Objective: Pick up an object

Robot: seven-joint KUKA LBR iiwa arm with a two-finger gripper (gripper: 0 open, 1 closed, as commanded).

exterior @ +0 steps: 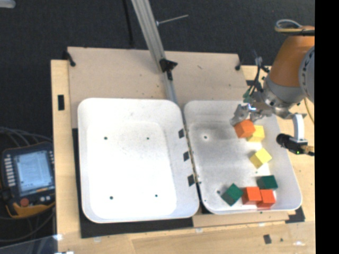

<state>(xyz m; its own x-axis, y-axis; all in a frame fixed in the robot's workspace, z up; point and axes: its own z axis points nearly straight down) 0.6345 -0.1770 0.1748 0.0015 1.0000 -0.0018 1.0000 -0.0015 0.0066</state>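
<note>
The gripper [248, 112] was seen over the upper part of the right bin [212, 157], reached in from the right below the orange band of the arm [288, 62]. An orange cube [244, 128] was found directly beneath the fingertips, touching or nearly touching them; whether it was clamped between the fingers or merely sat under them could not be told, and the state of the tool could not be made out at this slant. The cube was turned cornerwise, with no long axis to favour. Just beside it, to the right, a yellow block [257, 134] was pressed close, and this was judged the likeliest thing to be knocked or caught in any lift. A second yellow block [260, 157] lay a little below, apart. Along the bin's lower edge were clustered two green blocks [231, 193] [267, 182] and a pair of orange blocks [258, 196], well away from the tool. The left bin [130, 160] was left out of the matter.
</note>
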